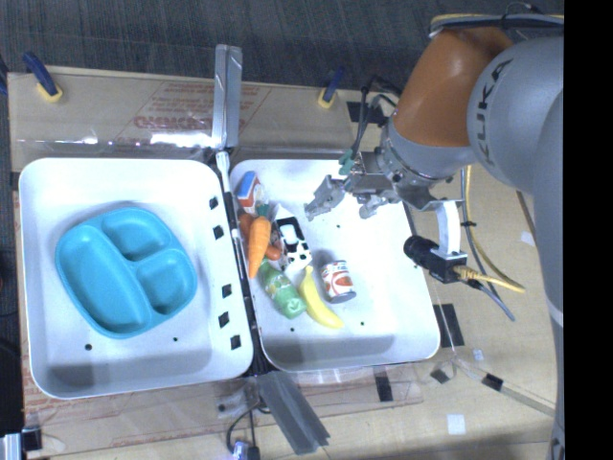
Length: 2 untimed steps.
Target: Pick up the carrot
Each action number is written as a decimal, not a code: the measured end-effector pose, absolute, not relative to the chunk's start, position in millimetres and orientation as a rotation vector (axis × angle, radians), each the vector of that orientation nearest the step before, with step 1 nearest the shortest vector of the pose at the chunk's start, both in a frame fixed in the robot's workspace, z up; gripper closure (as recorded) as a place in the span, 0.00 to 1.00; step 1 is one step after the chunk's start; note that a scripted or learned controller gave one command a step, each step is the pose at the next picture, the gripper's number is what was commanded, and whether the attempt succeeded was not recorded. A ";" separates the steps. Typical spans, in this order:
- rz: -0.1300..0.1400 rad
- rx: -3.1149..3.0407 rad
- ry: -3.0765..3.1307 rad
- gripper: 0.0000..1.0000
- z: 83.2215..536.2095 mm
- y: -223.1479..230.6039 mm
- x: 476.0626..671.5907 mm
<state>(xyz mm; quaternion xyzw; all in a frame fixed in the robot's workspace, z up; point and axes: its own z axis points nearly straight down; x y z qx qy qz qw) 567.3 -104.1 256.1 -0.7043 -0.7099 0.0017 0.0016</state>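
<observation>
The orange carrot point(257, 241) lies along the left wall of the right bin point(402, 324), pointing toward the front, among other small items. My gripper point(343, 202) hovers over the back middle of that bin, up and to the right of the carrot and apart from it. Its two grey fingers point(321, 199) are spread open and hold nothing.
Beside the carrot lie a yellow banana point(320, 305), a red can point(336, 281), a green item point(282, 292), a black-and-white carton point(293, 242) and a red-white-blue pack point(248, 193). The left bin point(57, 372) holds a blue divided plate point(124, 268).
</observation>
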 end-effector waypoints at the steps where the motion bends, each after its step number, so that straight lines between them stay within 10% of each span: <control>1: 0.005 -2.199 -2.241 0.00 190.9 -53.8 650.3; 2: 0.002 -2.191 -2.250 0.00 191.7 81.1 656.0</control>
